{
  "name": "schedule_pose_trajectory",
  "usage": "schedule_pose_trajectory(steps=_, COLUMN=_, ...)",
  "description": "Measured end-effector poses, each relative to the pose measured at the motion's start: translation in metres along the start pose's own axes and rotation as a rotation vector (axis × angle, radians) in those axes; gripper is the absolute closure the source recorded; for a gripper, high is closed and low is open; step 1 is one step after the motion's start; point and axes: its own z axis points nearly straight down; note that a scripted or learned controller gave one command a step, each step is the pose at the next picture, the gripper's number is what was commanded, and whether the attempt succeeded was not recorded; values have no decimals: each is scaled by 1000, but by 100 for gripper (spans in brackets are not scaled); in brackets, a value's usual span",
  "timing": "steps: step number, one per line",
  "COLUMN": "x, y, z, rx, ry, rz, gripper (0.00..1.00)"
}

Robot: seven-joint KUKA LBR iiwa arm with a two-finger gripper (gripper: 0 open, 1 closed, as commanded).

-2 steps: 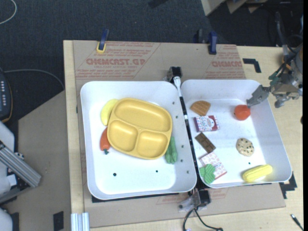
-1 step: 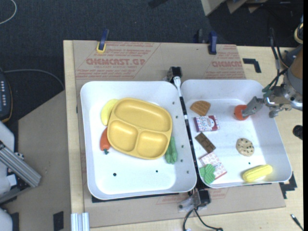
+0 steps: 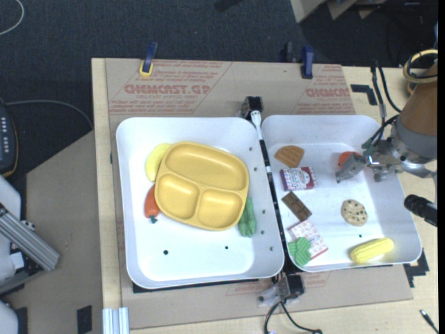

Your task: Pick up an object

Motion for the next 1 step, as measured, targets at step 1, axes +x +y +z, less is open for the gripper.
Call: schedule_pose_trajectory(steps=1, x=1, y=-1, z=54, rx=0, ry=0, rz=0, gripper=0)
